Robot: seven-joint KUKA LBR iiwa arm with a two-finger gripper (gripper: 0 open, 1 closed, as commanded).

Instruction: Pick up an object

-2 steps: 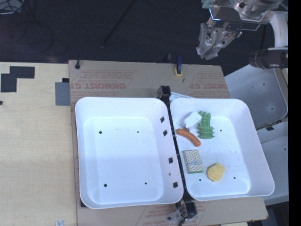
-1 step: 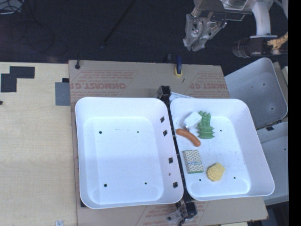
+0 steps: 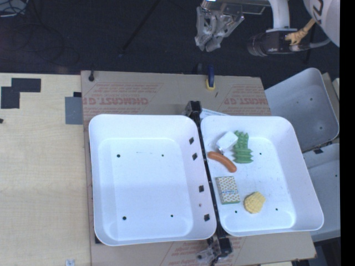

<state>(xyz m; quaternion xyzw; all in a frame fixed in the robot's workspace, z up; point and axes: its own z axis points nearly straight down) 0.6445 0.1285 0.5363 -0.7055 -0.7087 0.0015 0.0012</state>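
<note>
- Five small things lie in the right-hand bin (image 3: 310, 204), toward its left half: a white piece (image 3: 226, 141) touching a green toy (image 3: 242, 148), an orange sausage (image 3: 222, 161) just below them, a patterned packet (image 3: 227, 189) lower down, and a yellow corn-like piece (image 3: 254, 202) beside the packet.
- The left-hand bin (image 3: 100, 176) shows bare white floor with a few dark dots.
- The gripper (image 3: 209, 37) hangs at the top centre of the frame, beyond the far edge of the bench (image 3: 39, 165) and well apart from everything in the bins; nothing sits between its fingers, though I cannot tell from this slant whether they are spread or closed.
- Likely trouble — the white piece, green toy and sausage sit crowded together, so a descent there could catch two at once or nudge one aside.
- The sausage is round and slim; I judge it could roll or squirt out of a pinch.
- The packet lies flat near the bin's dividing wall, so fingers may scrape the floor or strike the wall and miss its edges.
- The corn-like piece stands clear of its neighbours and looks the safest target.
- Writing: the brown board (image 3: 166, 93) under the bins carries red printed lettering, seen upside down and not clearly legible; the packet's print is too small to read.
</note>
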